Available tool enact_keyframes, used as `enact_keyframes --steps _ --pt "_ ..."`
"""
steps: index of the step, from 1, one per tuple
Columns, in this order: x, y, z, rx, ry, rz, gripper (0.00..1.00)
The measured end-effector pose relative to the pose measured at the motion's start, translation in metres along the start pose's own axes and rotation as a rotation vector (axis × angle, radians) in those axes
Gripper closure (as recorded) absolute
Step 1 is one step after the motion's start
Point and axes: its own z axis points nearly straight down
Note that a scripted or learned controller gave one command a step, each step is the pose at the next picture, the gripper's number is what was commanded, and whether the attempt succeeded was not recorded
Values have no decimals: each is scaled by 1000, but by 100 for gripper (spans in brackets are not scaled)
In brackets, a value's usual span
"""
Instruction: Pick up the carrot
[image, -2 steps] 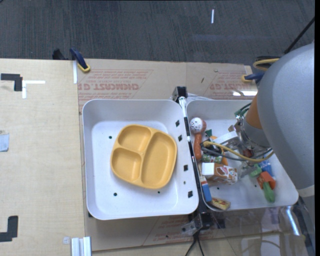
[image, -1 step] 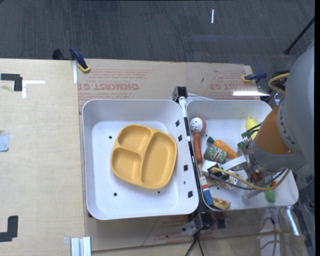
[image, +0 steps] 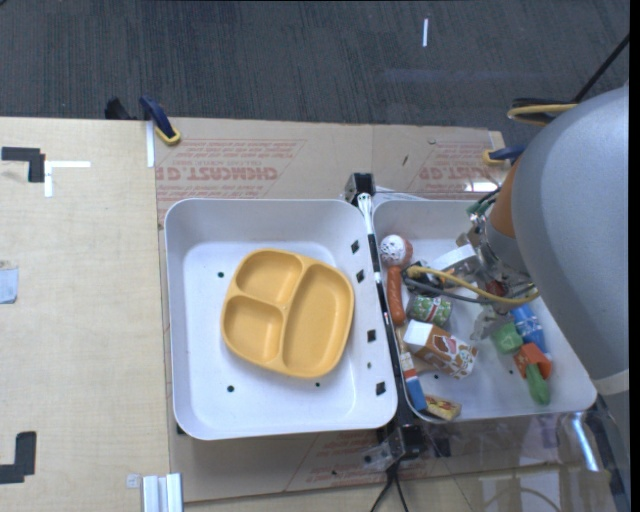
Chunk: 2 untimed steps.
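You see the carrot (image: 534, 369) near the right rim of the right bin (image: 480, 398), orange with a green end, beside a blue object (image: 524, 326). The grey arm (image: 585, 220) covers the bin's upper right part. The end effector (image: 486, 262) is hard to make out; I cannot tell its state. Toy food packs (image: 443, 350) crowd the middle. The left bin (image: 190, 330) holds a yellow divided plate (image: 288, 312).

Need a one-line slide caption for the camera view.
Arm reaches over the right bin of toys; yellow divided plate sits in the left bin.
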Motion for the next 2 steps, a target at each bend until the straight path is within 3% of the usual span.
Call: enact_keyframes --steps 1,2 --pt "21 59 10 0 1 -73 0" --pt "63 23 11 -1 1 30 0"
